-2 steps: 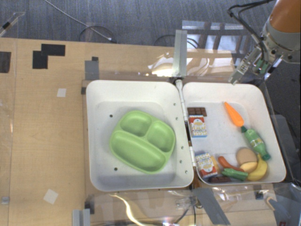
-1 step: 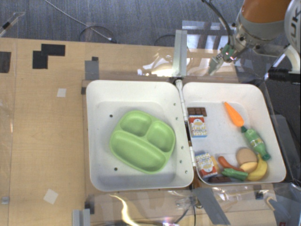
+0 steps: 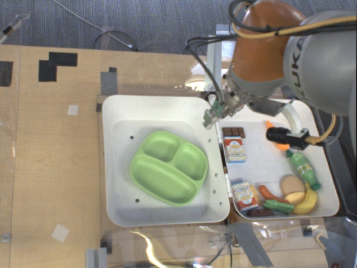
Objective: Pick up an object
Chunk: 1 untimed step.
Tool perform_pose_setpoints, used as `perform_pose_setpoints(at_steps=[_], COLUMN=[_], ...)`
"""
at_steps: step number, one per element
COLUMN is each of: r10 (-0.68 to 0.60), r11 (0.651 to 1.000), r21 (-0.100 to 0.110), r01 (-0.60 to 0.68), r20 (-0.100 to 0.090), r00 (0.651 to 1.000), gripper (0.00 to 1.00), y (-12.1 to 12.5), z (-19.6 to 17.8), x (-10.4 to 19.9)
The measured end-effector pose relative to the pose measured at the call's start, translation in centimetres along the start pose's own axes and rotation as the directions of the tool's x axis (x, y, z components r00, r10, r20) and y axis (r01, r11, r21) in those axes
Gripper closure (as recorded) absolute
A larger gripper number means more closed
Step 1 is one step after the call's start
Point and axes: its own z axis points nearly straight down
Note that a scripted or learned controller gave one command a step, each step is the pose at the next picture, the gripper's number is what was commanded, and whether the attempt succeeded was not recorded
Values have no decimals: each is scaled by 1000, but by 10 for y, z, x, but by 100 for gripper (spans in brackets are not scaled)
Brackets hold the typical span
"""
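Observation:
My gripper hangs over the wall between the two bins, near their far end. Just right of it in the right bin lie a brown chocolate bar and a small white and blue carton. Toward that bin's near end are a second carton, a red sausage-like piece, a dark green vegetable, a beige egg-shaped thing, a banana and a green bottle. An orange piece is partly hidden by the robot.
A green divided plate lies tilted in the middle of the left bin. The arm's orange band and grey body hang over the far right of the right bin. Bare wooden bench stretches to the left.

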Motion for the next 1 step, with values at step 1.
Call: perform_pose_setpoints(at_steps=[1], r10=[-13], r11=[1000], r21=[-8], r01=[14], r20=[9], r00=[1000], gripper=[100], y=[37], z=[-30], x=[-54])
